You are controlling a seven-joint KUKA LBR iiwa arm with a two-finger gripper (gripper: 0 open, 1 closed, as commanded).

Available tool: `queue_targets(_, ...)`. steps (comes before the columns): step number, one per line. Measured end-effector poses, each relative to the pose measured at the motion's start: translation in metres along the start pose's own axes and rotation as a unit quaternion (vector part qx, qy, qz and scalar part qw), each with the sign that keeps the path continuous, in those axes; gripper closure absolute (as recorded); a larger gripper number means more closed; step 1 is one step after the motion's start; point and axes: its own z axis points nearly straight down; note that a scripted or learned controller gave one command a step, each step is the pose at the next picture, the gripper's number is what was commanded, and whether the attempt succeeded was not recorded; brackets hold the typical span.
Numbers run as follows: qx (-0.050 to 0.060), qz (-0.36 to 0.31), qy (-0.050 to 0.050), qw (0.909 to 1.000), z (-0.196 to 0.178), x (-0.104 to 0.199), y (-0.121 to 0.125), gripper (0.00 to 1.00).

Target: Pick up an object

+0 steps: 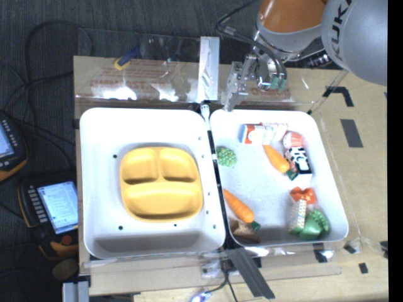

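My gripper [255, 80] hangs above the far rim of the right bin [330, 168], high over the bench. Its two fingers stand apart with nothing between them. Below it in the right bin lie a red and white carton [258, 133], a small orange carrot [276, 159], a black, white and red packet [297, 155] and a green knobbly ball [227, 157]. Nearer the front lie a longer carrot [239, 207], a pale corn cob with a red end [300, 207], a green toy vegetable [313, 224] and a brown piece [243, 228].
The left bin [101, 137] holds a yellow divided plate [161, 182]. Clear plastic sheeting [157, 74] lies on the bench behind the bins. Cables and handheld devices [53, 206] sit off the bench's left side.
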Motion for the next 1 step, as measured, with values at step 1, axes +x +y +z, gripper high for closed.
queue_targets(1,0.000,0.000,-0.003,1.0000,-0.0104,-0.0011,0.0003,1.00)
